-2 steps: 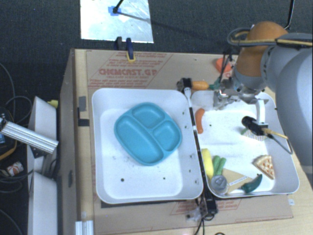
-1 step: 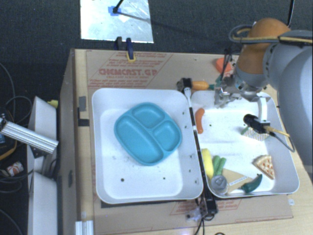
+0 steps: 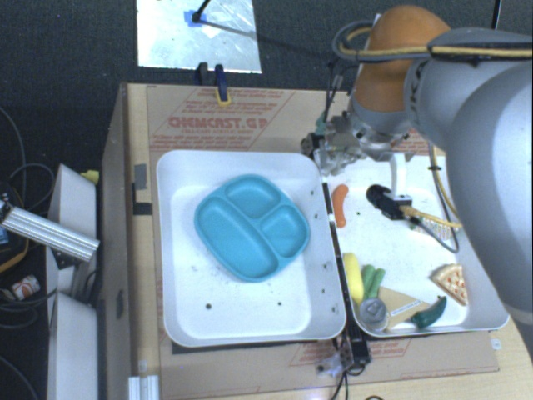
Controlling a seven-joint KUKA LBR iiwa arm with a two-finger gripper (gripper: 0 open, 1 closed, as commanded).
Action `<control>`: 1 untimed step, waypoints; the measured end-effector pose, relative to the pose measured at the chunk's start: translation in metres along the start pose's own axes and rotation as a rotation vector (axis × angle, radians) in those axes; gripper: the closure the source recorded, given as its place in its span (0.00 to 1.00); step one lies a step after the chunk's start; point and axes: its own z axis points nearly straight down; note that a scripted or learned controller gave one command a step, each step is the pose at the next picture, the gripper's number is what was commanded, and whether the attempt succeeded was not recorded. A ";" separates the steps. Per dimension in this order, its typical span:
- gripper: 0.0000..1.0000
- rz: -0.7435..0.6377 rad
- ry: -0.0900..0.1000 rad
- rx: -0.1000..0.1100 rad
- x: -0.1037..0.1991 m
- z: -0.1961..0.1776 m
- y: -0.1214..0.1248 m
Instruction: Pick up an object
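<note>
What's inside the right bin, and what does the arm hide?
Visible in the right bin: an orange stick, a yellow banana, green pods, a grey disc, a green pepper and a pizza slice. The arm covers its far right part; anything there is hidden.

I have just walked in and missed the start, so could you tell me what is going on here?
The grey robot arm reaches in from the right, its hand over the far end of the right white bin. A small orange sausage-shaped toy lies close to it, and a toy pizza slice lies nearer the front. The left white bin holds a light blue divided plastic plate. Nothing looks picked up yet.
</note>
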 end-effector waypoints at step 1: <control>1.00 0.000 -0.001 0.002 0.032 -0.045 -0.051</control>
